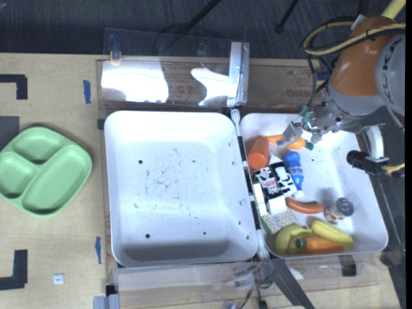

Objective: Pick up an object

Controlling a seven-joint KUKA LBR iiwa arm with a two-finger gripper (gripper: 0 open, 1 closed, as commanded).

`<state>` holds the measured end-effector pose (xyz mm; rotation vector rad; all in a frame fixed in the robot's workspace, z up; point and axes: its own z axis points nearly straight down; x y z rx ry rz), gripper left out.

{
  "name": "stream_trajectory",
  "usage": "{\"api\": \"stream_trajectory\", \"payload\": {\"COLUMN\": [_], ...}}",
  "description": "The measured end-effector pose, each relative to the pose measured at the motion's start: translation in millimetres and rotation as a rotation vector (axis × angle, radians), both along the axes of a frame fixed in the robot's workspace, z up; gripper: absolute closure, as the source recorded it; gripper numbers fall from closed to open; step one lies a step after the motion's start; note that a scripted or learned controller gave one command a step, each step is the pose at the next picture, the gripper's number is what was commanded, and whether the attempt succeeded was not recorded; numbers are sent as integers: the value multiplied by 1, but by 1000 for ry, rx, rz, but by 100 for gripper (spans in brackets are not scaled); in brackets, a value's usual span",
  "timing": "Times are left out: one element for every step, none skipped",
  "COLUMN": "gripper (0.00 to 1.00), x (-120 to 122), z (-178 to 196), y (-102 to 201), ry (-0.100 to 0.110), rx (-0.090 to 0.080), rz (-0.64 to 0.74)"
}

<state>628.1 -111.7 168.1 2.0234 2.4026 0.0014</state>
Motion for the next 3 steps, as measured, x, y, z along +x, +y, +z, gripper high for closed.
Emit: {"api": "stream_trajectory", "payload": {"gripper": [0, 100, 100], "x": [39, 38, 29], "z": [-82, -73, 64], "y": [-26, -27, 12], "ry": [1, 4, -2], "rx": [0, -1, -1], "rz": [99, 100, 55]}}
